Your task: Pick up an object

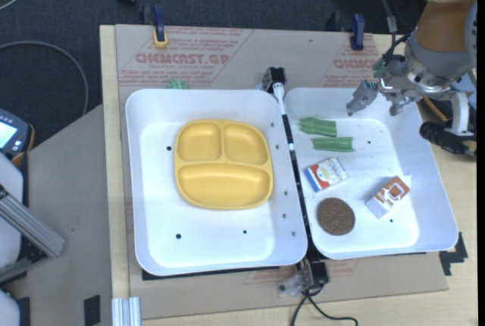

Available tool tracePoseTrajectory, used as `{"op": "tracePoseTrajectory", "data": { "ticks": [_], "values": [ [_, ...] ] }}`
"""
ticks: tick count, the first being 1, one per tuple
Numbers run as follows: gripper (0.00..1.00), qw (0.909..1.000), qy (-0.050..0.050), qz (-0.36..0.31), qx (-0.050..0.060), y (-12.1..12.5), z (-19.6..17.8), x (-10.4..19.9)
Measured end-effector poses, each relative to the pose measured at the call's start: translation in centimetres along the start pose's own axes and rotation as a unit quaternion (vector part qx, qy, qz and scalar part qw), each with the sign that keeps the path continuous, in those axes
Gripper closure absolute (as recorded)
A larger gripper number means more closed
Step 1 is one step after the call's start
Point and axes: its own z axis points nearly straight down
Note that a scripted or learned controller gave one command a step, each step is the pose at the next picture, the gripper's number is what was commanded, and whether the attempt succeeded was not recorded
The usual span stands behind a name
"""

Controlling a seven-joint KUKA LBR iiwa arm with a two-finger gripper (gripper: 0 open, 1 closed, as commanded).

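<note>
Above the right white bin's (pixel 424 165) far edge hangs the grey two-finger gripper (pixel 379 98), fingers spread, gripping nothing. Just beneath it lie two green bean pods (pixel 326 135); nearer me, one small red-white-blue carton (pixel 326 173), one brown round patty (pixel 335 216), one tiny orange-white box (pixel 388 195). Closing between the pods could pinch air, I'd say.

Robotics lab/test cell, not a home. Evidence: grey KUKA arm w/ orange band (pixel 447 6), two white bins (pixel 151 241) on a board w/ protective film, held by blue clamps (pixel 158 23). Loose cables (pixel 45 59) on dark carpet, aluminium extrusion (pixel 34 230) at left.
</note>
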Motion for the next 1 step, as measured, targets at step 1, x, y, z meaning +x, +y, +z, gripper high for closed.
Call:
{"op": "tracePoseTrajectory", "data": {
  "ticks": [1],
  "values": [
    [0.0,1.0,-0.001,-0.002,-0.006,-5.73,-19.41,3.31]
  ]
}}
